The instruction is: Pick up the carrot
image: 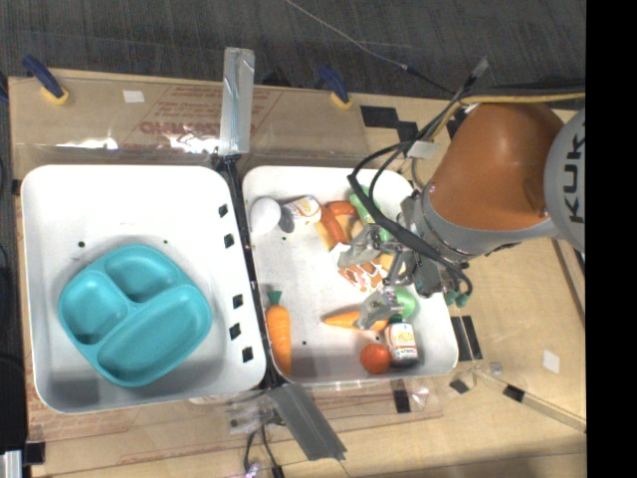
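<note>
The carrot (279, 335), orange with a green top, lies lengthwise against the left wall of the right bin (299, 267), near its front corner. My gripper (378, 289) hangs low over the right half of that bin, under the orange band of the arm (493, 167). It sits to the right of the carrot and well apart from it. A small orange cone-shaped piece (343, 318) lies just at the gripper's lower tip; I cannot tell whether they touch.
Around the gripper lie a red tomato (375, 358), a small bottle (401, 341), a white ball (265, 213), a small jar (304, 210), an orange food piece (338, 223) and a green item (360, 200). The left bin (60, 197) holds a teal divided plate (134, 312).
</note>
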`<state>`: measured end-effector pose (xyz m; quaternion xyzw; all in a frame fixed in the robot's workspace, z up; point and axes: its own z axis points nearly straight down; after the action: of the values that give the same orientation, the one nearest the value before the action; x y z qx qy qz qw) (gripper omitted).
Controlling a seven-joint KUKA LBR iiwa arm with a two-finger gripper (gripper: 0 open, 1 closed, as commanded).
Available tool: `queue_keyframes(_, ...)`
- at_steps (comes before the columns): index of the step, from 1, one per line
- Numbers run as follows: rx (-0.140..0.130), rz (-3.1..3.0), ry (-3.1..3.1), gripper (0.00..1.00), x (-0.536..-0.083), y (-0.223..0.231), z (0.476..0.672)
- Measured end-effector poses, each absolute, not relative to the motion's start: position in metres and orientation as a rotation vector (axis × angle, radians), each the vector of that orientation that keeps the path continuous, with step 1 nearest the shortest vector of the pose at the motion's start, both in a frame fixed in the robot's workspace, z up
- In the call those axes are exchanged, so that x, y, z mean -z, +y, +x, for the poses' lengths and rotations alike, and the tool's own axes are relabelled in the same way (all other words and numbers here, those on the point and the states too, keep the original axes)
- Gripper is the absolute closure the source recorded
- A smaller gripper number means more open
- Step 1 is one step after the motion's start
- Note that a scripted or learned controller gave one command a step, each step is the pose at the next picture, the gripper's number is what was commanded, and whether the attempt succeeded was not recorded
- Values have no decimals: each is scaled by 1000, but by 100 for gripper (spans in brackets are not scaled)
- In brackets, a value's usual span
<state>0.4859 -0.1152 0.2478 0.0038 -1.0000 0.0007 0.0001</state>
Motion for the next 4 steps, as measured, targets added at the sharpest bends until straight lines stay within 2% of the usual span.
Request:
queue_keyframes(1,6,187,-3126,0,-103,-133,483)
queue_keyframes(2,2,251,-3128,0,-92,-129,491)
queue_keyframes(3,-5,543,-3096,0,-93,-94,507)
queue_keyframes(4,-3,558,-3098,100,-103,-91,509)
